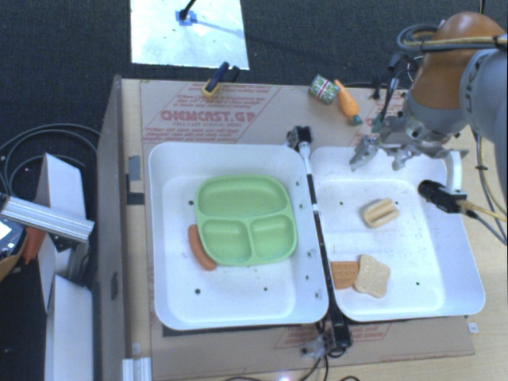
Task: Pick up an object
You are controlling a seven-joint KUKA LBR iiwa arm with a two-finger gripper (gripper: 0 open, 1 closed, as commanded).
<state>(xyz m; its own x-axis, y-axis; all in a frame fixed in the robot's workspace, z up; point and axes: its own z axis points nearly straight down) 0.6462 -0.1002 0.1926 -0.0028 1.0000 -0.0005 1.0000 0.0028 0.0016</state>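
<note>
The claw (382, 154) hangs open and empty over the right bin's (460, 292) far rim. The hot-dog bun (379, 212) lies mid-bin, long axis seemingly across.

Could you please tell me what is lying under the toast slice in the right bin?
The toast slice overlaps an orange cracker-like piece, covering its right edge. Whatever else lies beneath the toast is hidden.

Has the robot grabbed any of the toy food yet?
Not yet. Nothing looks picked up: the gripper hangs over the back rim of the right bin with nothing between its fingers. The hot dog bun, toast slice and cracker lie in that bin. Reaching down, closing on one and lifting is all left.
</note>
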